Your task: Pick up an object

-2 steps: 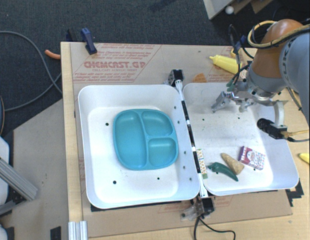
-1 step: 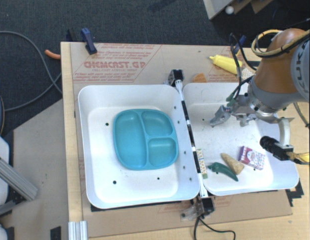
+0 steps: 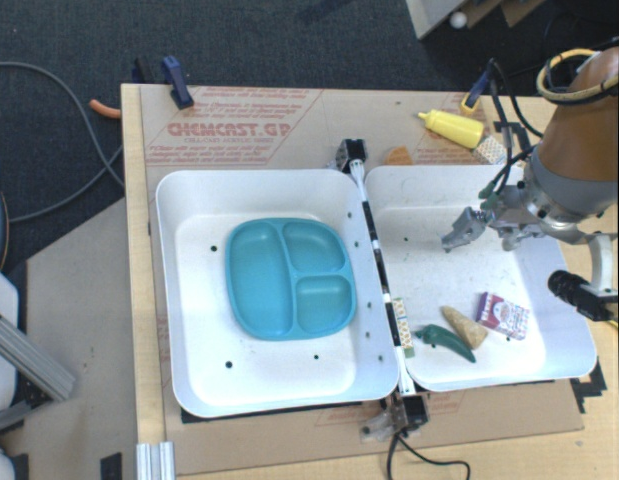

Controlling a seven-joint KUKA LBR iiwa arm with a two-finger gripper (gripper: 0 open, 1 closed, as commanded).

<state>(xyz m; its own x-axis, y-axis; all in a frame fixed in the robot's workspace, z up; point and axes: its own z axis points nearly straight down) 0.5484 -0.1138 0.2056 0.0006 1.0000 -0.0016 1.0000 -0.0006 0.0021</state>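
The right bin holds three small items near its front. A dark green curved piece lies beside a tan bread-like piece, the two touching. A small purple and white box sits just right of them. My gripper hangs over the back half of this bin, above bare white floor and well behind the items. Its two grey fingers stand spread apart, open, with nothing between them.
The left bin carries a teal divided plate. A black-studded ridge separates the bins. Behind the right bin, a yellow object and a small orange bit lie on the cardboard. Cables hang by the arm.
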